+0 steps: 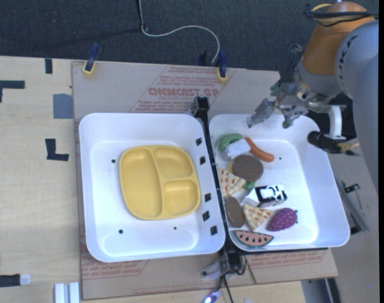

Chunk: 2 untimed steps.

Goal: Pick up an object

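Watermelon slice (252,238) sits at rt bin's (318,169) near rim w/ other toy food. I see tool (272,113) above far rim, fingers spread, gripping nothing. Left bin (94,169) has yellow tray (159,181). Cardboard (173,90) on wood bench (28,182); dark carpet (66,11) beyond.

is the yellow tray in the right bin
No, the yellow tray lies in the left bin; the right bin holds the toy foods.

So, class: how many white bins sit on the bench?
2. The left bin holds a yellow tray; the right bin, touching it at the middle, holds the toy food.
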{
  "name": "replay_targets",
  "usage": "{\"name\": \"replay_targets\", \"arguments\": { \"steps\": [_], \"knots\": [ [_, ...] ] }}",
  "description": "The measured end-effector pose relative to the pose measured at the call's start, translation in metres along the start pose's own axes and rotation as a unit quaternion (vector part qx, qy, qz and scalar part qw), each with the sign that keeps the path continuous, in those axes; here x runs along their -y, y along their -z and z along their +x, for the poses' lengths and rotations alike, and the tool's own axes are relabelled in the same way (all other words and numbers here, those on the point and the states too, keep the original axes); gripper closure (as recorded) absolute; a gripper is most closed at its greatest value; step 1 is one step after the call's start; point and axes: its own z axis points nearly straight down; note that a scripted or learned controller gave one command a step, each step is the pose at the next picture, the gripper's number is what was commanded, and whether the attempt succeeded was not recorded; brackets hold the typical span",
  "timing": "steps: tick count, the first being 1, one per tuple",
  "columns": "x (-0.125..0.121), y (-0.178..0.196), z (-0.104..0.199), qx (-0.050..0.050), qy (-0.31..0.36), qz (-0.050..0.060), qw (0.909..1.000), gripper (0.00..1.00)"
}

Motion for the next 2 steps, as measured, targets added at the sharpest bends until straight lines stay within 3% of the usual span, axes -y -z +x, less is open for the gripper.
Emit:
{"name": "replay_targets", "arguments": {
  "steps": [1,2],
  "knots": [
    [0.012,-0.077,0.0,0.001,0.0,-0.008,1.0,0.0],
    [0.032,-0.087,0.015,0.003,-0.002,-0.017,0.9999,0.0]
  ]
}}
